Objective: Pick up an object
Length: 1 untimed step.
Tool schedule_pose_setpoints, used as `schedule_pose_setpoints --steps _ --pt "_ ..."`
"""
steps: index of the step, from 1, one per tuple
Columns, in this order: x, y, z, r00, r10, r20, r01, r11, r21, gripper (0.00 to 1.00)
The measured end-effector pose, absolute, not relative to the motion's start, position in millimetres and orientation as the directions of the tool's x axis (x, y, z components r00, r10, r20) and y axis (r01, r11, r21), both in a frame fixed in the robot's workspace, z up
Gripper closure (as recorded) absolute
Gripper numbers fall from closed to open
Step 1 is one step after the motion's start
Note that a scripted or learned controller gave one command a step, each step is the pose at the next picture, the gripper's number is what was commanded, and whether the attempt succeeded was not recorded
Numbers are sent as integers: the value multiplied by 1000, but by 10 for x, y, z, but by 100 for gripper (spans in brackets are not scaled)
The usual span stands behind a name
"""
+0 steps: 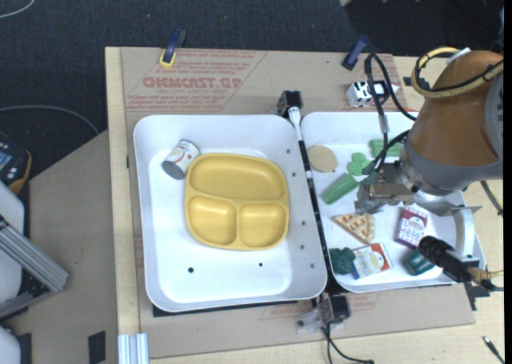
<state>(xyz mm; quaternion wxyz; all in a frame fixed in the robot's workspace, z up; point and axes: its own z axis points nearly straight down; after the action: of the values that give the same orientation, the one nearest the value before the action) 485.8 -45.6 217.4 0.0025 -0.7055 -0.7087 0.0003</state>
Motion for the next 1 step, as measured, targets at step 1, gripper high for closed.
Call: schedule_pose_setpoints --steps 1 --pt "4887 -411 2210 -2 1000 0 1000 2 0 100"
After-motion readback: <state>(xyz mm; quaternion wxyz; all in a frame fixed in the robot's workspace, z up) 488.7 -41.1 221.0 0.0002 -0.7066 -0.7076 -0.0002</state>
